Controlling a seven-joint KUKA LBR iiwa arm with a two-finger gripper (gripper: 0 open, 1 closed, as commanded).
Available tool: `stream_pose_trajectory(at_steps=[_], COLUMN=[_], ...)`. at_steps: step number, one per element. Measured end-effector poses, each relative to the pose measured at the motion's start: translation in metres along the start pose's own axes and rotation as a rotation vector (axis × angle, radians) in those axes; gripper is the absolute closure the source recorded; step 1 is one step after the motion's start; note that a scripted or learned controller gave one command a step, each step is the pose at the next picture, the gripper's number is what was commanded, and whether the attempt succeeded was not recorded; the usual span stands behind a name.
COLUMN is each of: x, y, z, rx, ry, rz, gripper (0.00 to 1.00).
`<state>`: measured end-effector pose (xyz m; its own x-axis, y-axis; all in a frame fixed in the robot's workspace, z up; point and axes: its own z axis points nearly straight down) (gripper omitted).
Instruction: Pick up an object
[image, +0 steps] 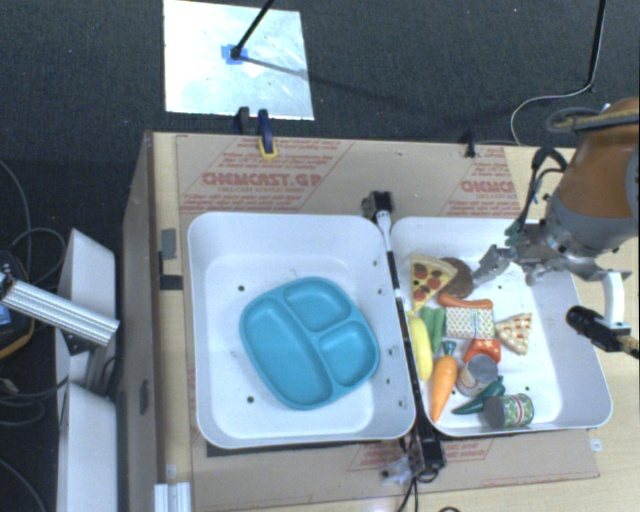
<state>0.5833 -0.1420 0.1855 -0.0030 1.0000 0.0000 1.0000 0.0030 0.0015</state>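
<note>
The right bin (560, 375) holds a pile of toy food. A pizza slice (430, 276) lies at its far left beside a brown round piece (459, 270). Below these are a red sausage (466, 300), a checkered block (468, 322), a green cucumber (433, 326), a yellow banana (419, 347), a carrot (443, 379), a small pizza wedge (516, 332) and a green tin (516, 410). My gripper (492, 264) hangs over the far part of this bin, just right of the brown piece and above the sausage. Nothing shows in its grasp.
The left bin (225, 260) holds a blue divided plate (308, 342). A black divider (398, 300) runs between the bins. The grey arm with its orange band (605, 160) crosses the right bin's far right corner. A black part (592, 325) juts out at the right rim.
</note>
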Motion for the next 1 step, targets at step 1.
stream_pose_trajectory(at_steps=[1], x=[0.0262], y=[-0.006], z=[0.0807], rx=[0.002], ry=[0.0], rz=[0.0], gripper=[0.0])
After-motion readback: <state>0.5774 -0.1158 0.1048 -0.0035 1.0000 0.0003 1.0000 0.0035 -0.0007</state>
